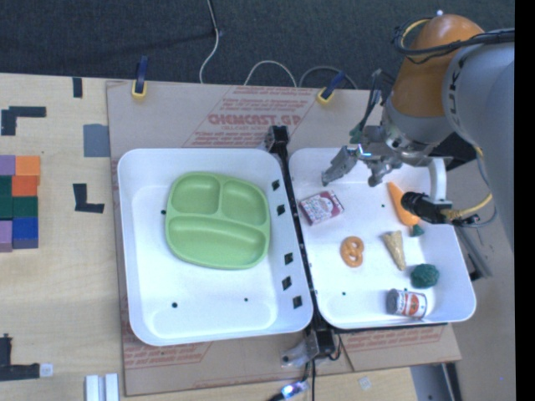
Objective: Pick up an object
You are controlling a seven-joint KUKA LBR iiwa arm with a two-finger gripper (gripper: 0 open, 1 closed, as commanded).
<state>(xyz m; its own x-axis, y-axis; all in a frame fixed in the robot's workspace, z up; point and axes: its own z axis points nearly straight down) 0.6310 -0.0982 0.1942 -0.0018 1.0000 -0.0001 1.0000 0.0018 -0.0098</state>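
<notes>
Right bin (451,312), contents: one small red-and-white packet (321,207), lying flat near the bin's left wall; one orange pretzel (352,251) at centre; one tan cone-shaped wedge (394,249) just right of the pretzel; one carrot (401,205) along the right side, partly under a black part of the arm; one dark green broccoli floret (424,275); one small can (407,303) with a red-and-white label, on its side near the front wall; six items in all.

Left bin (146,303): one green divided plate (219,220), three compartments.

Gripper (359,167): hovering over the rear of the right bin, fingers spread apart with nothing between them; the packet is the nearest item, just in front of and below it.

Handling, judged: all appear to be light toy pieces; the packet looks thin and flat, best pinched across its short edges; the can seems rigid but smooth and liable to roll, so grip across its body; the pretzel offers open loops; the carrot and wedge taper, so take them at the thick end.
</notes>
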